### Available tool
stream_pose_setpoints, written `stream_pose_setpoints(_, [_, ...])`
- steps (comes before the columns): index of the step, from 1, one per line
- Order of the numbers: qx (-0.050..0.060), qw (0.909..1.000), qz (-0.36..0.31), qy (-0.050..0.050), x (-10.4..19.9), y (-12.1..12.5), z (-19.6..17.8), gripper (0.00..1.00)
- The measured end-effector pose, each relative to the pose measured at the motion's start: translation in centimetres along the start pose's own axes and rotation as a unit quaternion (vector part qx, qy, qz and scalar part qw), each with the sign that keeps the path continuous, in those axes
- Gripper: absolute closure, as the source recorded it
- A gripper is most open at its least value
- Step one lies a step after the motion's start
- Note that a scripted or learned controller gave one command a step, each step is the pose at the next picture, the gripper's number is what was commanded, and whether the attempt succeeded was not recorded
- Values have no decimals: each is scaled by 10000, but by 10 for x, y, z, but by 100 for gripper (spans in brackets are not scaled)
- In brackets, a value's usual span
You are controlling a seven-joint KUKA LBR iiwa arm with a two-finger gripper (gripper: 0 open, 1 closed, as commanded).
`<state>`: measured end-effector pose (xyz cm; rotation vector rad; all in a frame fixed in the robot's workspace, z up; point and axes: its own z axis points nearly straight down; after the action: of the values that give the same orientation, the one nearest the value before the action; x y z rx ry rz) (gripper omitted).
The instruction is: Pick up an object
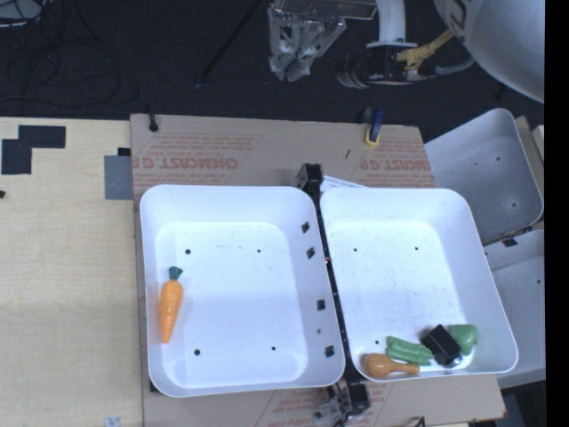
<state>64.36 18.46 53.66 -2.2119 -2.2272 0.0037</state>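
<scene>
An orange toy carrot (170,304) with a green top lies by the left wall of the left bin (227,205). In the right bin (400,205), the near right corner holds a small cluster: a green pod-like piece (408,350), a black block (441,344), a light green piece (463,335) and an orange-tan gourd shape (388,366). My gripper (299,53) hangs high at the top of the view, beyond the bins' far edge, with nothing between its fingers that I can make out.
The bins sit side by side on a cardboard sheet (267,154) on a wooden bench. A black clip (310,176) joins them at the far side. A blue-and-yellow clamp (374,127) stands on the cardboard's far edge. A grey panel (480,163) lies to the right.
</scene>
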Motion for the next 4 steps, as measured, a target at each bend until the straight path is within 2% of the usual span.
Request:
stream_pose_setpoints(1, [4, 10000, 0, 0, 63, 0, 0, 100])
stream_pose_setpoints(4, [6, 10000, 2, -10, 61, 0, 0, 100])
